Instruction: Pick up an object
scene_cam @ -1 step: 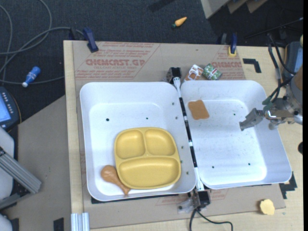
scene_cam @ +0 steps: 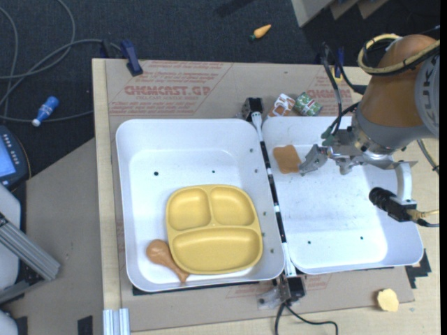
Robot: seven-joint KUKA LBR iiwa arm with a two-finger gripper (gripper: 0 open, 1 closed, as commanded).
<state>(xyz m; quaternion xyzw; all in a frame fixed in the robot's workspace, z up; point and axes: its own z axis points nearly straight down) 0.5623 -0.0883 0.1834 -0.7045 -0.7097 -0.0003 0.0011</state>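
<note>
A flat brown piece like toast (scene_cam: 285,158) lies in the right bin (scene_cam: 349,250) near its back left corner. My gripper (scene_cam: 328,162) hangs just to the right of it, fingers spread and open, with nothing between them. The left finger (scene_cam: 311,161) ends close to the toast's right edge. In the left bin (scene_cam: 140,159) sits a yellow divided plate (scene_cam: 211,227), and a tan drumstick-shaped toy (scene_cam: 165,255) lies against its front left side.
The grey arm with its orange band (scene_cam: 398,82) covers the right bin's back right part. Small packets (scene_cam: 297,105) lie on the bench behind that bin. A yellow lump (scene_cam: 386,299) rests on the bench at front right. A blue clamp (scene_cam: 130,56) grips the bench's back edge.
</note>
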